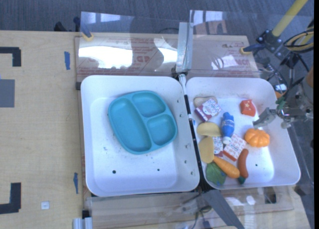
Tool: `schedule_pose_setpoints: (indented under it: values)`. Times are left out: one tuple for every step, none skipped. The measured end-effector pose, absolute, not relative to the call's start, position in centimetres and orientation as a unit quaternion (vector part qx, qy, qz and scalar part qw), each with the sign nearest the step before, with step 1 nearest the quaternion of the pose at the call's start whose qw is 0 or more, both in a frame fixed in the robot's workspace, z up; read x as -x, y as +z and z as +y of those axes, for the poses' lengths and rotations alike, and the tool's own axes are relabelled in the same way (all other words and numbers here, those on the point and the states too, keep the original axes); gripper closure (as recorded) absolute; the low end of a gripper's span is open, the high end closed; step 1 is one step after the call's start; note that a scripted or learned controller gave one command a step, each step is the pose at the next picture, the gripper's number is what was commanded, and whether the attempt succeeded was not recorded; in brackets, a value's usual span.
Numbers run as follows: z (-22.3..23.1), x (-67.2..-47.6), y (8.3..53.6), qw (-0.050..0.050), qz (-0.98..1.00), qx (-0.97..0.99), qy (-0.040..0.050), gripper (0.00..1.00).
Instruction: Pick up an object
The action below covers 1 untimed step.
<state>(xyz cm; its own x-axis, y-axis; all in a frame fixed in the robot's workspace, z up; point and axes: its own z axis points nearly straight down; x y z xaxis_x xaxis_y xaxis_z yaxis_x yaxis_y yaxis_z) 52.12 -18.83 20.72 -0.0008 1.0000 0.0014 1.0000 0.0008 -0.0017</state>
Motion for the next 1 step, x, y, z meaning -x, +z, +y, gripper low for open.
schedule_pose_setpoints:
  values:
    - [-15.12, -55.41, 8.83, -0.004, -0.729, 0.685, -0.0022, 0.0]
